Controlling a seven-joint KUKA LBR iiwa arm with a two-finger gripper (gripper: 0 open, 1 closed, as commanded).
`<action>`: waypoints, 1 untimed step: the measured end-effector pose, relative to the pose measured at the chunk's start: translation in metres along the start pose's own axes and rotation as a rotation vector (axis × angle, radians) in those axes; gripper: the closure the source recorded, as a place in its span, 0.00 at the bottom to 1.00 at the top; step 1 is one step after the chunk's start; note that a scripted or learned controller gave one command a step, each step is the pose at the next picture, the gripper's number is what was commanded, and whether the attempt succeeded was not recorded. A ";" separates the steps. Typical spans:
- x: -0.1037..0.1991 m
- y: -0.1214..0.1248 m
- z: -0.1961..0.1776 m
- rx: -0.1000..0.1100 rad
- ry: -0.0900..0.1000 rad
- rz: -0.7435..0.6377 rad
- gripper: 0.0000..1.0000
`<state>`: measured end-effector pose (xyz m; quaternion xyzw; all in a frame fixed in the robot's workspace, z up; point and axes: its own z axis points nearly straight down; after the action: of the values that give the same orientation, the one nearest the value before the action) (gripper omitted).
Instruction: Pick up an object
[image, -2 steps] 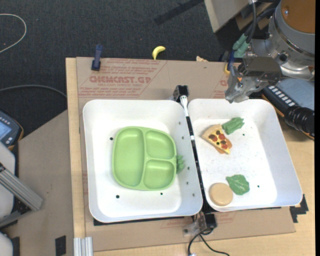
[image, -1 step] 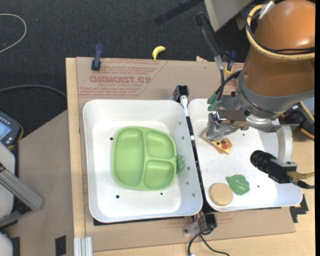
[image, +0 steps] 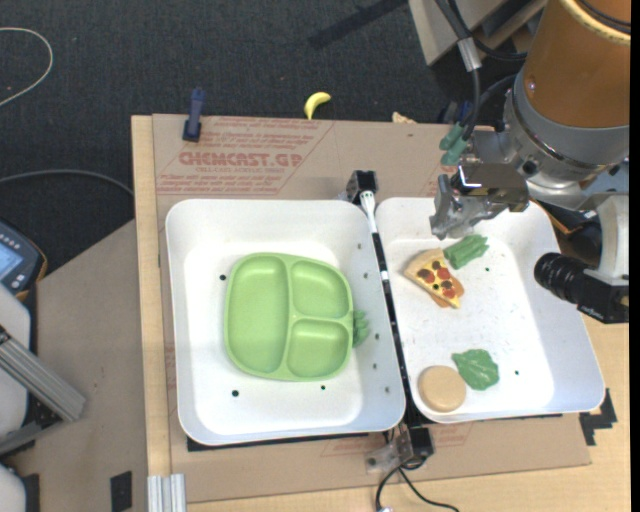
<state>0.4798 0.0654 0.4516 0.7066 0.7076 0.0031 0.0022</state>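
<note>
In the right bin (image: 560, 390), my gripper (image: 452, 224) hangs over the far left part. Just below and to its right lies a small green leafy piece (image: 467, 249), touching or nearly touching the gripper's tip. A toy pizza slice (image: 437, 279) lies a little nearer, to the left of that piece. Towards the bin's front sit a second green leafy piece (image: 476, 368) and a round tan bun (image: 441, 389).
The left bin (image: 190, 300) holds a green divided plate (image: 288, 317) with a small green scrap (image: 359, 326) at its right edge. The bins' rims meet in a ridge (image: 385, 300) between them. A yellow banana (image: 317, 102) and a blue clip (image: 193, 115) lie beyond the bins.
</note>
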 end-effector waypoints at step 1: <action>0.080 -0.003 0.179 0.019 -0.002 -0.004 1.00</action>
<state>0.4776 0.1457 0.2727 0.7051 0.7091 -0.0043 -0.0038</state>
